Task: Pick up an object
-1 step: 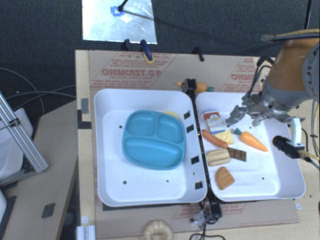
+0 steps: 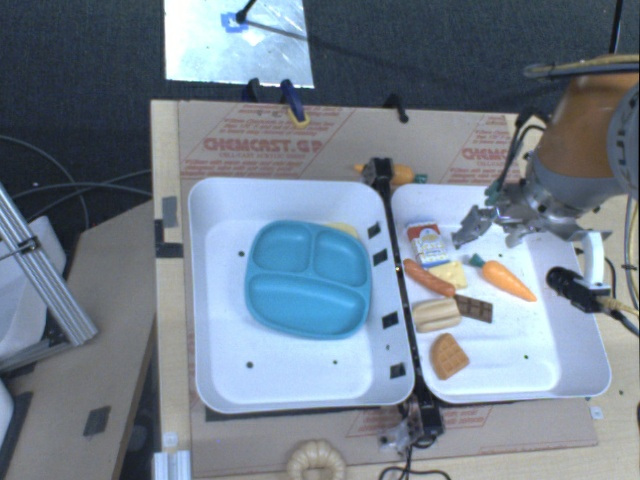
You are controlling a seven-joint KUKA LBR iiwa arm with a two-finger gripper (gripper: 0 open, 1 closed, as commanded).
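Note:
The right bin [image 2: 570, 353] holds several toy foods: a red, white and blue carton [image 2: 428, 243], a yellow cheese wedge [image 2: 453, 273], a sausage [image 2: 427, 279], a bread roll [image 2: 436, 314], a chocolate piece [image 2: 475, 308], an orange carrot [image 2: 506, 279] and a brown waffle [image 2: 449, 355]. My gripper [image 2: 492, 233] hangs over the back of that bin, between the carton and the carrot, just above the carrot's green end. Its fingers stand spread and open, with nothing between them.
In the left bin [image 2: 215, 368] lies a blue divided plate [image 2: 308, 278], with a pale yellow item [image 2: 346, 230] peeking out behind it. An orange-yellow object [image 2: 401, 175] sits outside the bins at the back. A beige ring [image 2: 318, 460] lies at the bench's front edge.

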